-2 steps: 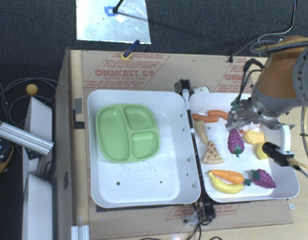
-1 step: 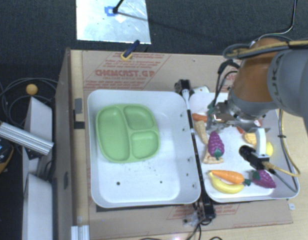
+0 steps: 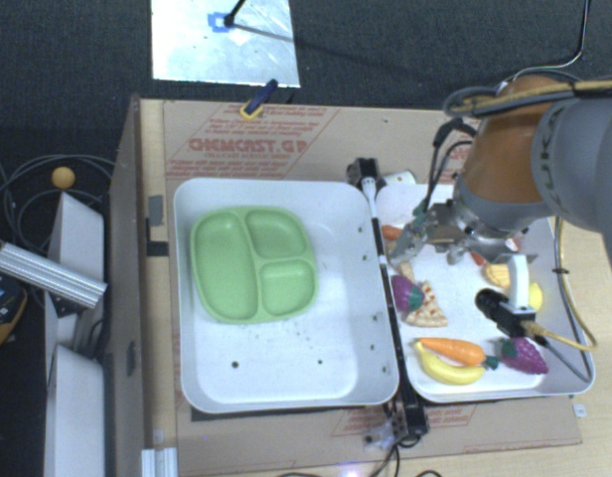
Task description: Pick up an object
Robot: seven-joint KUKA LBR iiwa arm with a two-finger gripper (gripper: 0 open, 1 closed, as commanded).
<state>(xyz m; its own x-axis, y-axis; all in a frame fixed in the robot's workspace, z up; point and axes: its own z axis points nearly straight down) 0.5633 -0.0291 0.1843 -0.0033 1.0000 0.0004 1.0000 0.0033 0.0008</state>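
Toys are sitting in the right bin [image 3: 564, 391]: pizza slice [image 3: 426, 309], carrot [image 3: 452, 349], banana [image 3: 447, 369], grapes [image 3: 525, 356]. Gripper [image 3: 422, 235] is hovering over them; you're not getting a finger read, arm [image 3: 544, 147] is blocking more items.

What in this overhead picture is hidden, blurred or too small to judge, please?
- Gripper: blurred in the camera view, finger state unreadable.
- Right bin: its upper part is covered by the arm.
- Orange item beside the gripper: partly hidden, identity unclear.
- Specks in the left bin: too small to identify.
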